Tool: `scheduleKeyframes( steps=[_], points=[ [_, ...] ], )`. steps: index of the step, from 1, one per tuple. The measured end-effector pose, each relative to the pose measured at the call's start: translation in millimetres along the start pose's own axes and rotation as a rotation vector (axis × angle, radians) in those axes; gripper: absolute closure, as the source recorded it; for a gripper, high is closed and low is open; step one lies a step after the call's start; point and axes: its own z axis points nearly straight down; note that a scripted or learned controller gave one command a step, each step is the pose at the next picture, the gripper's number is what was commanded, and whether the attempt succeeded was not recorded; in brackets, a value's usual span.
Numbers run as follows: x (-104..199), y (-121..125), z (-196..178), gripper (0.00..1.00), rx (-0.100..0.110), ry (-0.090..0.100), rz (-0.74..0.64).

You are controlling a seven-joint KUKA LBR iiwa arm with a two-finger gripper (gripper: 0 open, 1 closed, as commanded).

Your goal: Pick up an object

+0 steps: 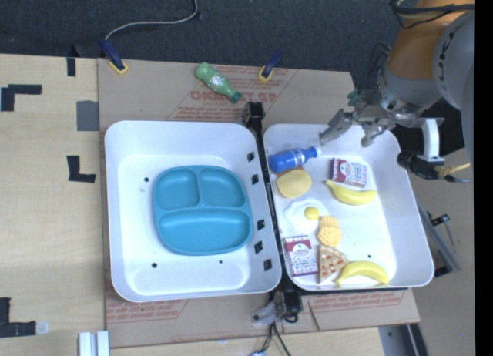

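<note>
overhead, hovered with gripper (pixel 353 128) fingers spread apart and empty above right bin (pixel 407 216), probably lining up on blue bottle (pixel 291 159).

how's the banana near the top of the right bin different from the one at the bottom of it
The upper banana lies in the right bin's middle, just below a small red and white carton; the lower banana lies by the bin's near edge, beside a pizza slice. The upper one's ends curve upward, while the lower one arches the other way, its ends pointing down. The lower one lies farther from the gripper. Both are yellow toy bananas of similar size.
</note>
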Motion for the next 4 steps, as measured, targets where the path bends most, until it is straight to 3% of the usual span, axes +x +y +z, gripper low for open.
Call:
scheduleKeyframes(
  steps=[1,2,3,4],
  points=[
    [-15,-40,126,0.00,-0.002,0.000,0.001],
    [-80,-19,90,0.00,-0.002,-0.002,0.001],
    [-11,-9,121,0.00,-0.018,-0.007,-0.001],
    [-83,11,-9,0.00,-0.004,-0.003,0.001]
  ],
)
